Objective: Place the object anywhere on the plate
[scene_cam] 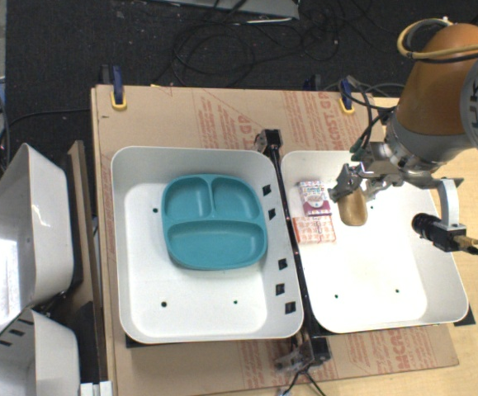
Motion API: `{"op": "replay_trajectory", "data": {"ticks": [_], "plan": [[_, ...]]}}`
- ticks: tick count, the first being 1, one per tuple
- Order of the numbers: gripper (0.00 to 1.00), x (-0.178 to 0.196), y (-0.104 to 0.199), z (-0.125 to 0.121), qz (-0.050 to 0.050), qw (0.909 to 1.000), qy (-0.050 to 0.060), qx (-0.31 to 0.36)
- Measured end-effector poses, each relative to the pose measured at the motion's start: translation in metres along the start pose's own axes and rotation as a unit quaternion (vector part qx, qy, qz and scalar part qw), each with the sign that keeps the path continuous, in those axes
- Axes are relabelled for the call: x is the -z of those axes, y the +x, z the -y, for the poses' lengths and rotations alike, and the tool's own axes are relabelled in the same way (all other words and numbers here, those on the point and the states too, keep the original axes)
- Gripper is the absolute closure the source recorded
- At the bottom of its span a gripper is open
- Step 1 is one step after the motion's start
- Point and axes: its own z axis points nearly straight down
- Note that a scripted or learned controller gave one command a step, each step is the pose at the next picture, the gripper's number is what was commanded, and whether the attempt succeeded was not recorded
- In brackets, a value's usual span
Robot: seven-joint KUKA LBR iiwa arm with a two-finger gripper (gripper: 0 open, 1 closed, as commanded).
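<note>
In the right bin (404,304), near its top-left part, the gripper (350,190) hangs low over the floor. A tan-brown lump (353,209) sits right under the tips, touching or almost; can't tell if it's pinched, and can't tell if the jaws are wide or narrow. Just left of it lies a small pink & white packet (314,210), by the bin's left wall. In the left bin (131,246) sits the teal plate (215,221) w/ 3 sections, well apart from the lump.
</note>
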Motion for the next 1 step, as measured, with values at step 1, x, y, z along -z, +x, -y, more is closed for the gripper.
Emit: {"op": "replay_trajectory", "data": {"ticks": [1], "plan": [[1.00, -0.0108, 0.0584, 0.0056, 0.000, 1.0000, 0.000, 0.000]]}}
